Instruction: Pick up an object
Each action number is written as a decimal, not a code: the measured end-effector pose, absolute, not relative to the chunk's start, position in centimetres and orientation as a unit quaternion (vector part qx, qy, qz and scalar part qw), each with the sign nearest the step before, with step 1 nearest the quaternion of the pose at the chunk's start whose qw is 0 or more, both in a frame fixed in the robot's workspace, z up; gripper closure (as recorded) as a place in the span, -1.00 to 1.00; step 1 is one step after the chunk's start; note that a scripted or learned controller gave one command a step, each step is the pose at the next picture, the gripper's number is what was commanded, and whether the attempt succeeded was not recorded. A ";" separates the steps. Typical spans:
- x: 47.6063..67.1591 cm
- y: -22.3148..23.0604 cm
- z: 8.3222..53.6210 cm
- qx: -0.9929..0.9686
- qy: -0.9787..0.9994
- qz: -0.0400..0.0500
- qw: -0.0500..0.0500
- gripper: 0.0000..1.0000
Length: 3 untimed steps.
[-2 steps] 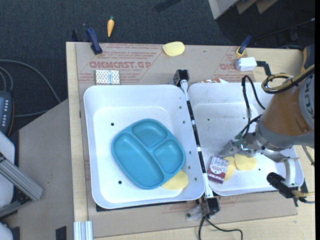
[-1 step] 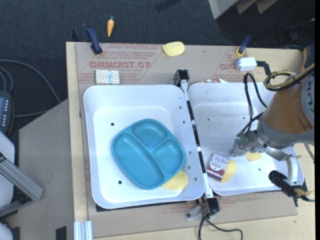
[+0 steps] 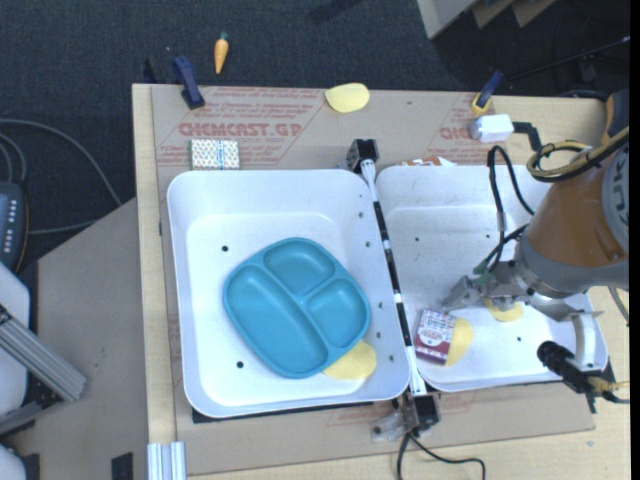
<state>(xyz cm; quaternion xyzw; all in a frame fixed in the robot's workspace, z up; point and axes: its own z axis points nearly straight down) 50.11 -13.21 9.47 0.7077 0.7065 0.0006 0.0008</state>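
One fixed camera hangs above the bench (image 3: 250,118), angled down over both white bins (image 3: 200,208) from moderate height.

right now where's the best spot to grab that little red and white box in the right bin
Take the red and white box across its two long sides, coming straight down from above. It lies flat on the right bin floor, partly on a yellow piece, near the bin's left wall, so a side approach looks blocked. The hand sits just up and right of it.
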 end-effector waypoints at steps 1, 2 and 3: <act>59.4 -9.8 8.5 0.707 0.707 0.000 0.000 -1.00; 57.7 -12.4 8.5 0.707 0.707 -0.001 -0.001 -1.00; 55.1 -14.8 8.4 0.707 0.707 -0.001 -0.001 -1.00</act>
